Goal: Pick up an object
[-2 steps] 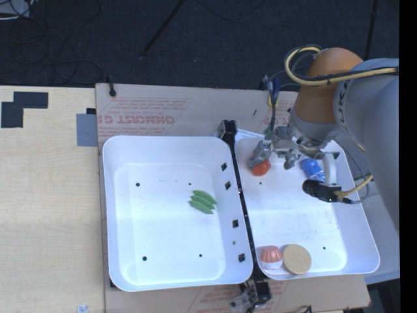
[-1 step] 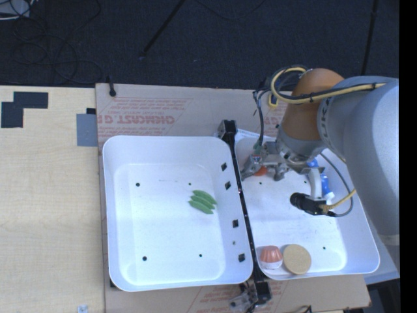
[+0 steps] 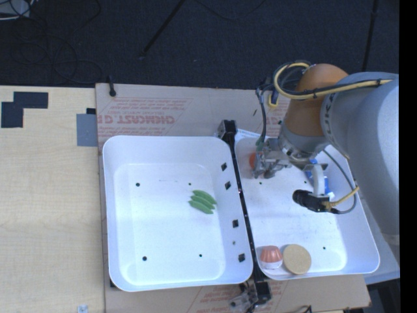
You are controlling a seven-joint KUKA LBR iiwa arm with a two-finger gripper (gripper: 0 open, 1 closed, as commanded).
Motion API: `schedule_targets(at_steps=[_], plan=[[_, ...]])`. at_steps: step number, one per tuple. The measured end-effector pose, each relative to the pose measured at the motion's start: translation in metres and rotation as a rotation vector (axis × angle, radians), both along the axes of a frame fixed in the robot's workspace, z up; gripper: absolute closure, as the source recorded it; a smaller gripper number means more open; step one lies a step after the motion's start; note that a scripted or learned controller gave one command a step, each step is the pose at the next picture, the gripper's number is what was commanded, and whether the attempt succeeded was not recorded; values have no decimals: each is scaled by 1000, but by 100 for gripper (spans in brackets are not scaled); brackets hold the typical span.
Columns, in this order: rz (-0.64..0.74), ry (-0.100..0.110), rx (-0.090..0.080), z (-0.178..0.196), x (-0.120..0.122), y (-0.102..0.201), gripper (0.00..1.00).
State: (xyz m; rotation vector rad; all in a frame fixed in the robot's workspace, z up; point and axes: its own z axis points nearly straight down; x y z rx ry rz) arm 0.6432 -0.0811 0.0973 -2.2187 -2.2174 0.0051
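In the right bin, near its upper left corner, the gripper stood low over the floor, close beside the divider between the two bins. You could not tell how it was set, nor whether it had hold of anything: the wrist and cabling hid that part. A small orange patch showed just beside it at the bin wall; whether that was an object or part of the tool could not be told.

Three candidate objects lay in plain sight. The green pod sat right of centre in the left bin, well apart from any wall. The orange-and-white piece and the tan disc lay touching or nearly so at the lower edge of the right bin, the former close against the divider.

If you were to complete the step well, judgement favoured these points:

1. Confirm by eye that a thing sat between the jaws before any lift; a close near the corner risked catching only the wall.
2. Descend vertically, clear of the divider.
3. Prefer the pod if a retry was needed, since it lay isolated on flat floor.
4. Treat the disc as difficult: it lay flat and offered little edge.
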Motion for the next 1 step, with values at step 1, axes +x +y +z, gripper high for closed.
schedule_targets(at_steps=[1], plan=[[4,-10,0,96,-9,29,100]])
